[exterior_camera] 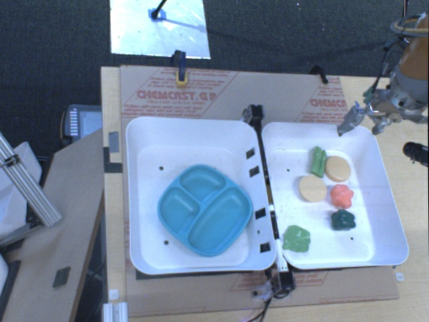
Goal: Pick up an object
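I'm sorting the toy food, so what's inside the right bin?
The right bin holds six toy foods: a green vegetable, two tan rounds, a pinkish-red piece, a dark green piece and a light green leafy piece. Nothing covers them.

Food pieces (326, 180) crowd the right bin (385, 200); its near-left floor lies open

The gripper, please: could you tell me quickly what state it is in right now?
Gripper: open and holding nothing, above the far right corner of the right bin.
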You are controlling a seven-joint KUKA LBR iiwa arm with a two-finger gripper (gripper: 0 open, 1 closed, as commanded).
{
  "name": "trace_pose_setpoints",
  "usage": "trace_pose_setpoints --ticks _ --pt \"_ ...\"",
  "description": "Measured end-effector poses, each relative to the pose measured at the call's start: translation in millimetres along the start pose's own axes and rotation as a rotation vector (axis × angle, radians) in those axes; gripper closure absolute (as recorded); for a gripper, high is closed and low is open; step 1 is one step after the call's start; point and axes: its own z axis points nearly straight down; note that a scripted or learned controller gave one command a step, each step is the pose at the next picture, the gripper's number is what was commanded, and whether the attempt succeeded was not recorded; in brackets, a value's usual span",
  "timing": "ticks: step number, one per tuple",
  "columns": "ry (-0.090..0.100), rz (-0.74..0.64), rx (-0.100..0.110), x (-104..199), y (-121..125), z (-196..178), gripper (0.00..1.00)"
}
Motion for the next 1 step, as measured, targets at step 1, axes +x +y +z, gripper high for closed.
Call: trace_pose_setpoints --ticks 1 --pt "0.0 -0.003 0.002 5.0 -1.7 60.6 0.0"
